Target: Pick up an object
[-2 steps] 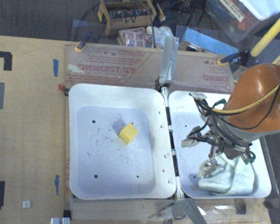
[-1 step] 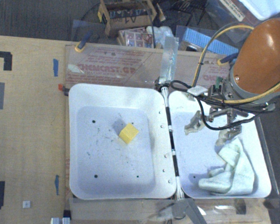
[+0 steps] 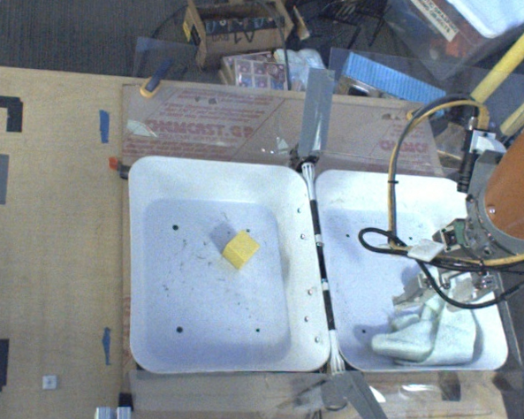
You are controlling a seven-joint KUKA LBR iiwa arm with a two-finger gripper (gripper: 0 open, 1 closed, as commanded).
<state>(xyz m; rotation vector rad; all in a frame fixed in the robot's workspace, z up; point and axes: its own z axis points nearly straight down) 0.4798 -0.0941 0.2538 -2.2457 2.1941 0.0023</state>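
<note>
A small yellow block [image 3: 240,249] lies near the middle of the left bin [image 3: 164,287]. A pale, soft-looking whitish object [image 3: 424,336] lies in the front right corner of the right bin [image 3: 360,201]. My gripper [image 3: 431,297] reaches in from the right and hangs low over the right bin, just above the upper edge of the pale object. Whether it touches that object is unclear. The orange band and grey wrist [image 3: 511,188] sit above it, with black and yellow cables [image 3: 393,241] looping to the left.
A metal divider [image 3: 318,270] runs between the two bins. Cardboard [image 3: 214,126] lies behind them, with clutter beyond. The wooden bench [image 3: 48,235] extends to the left.
</note>
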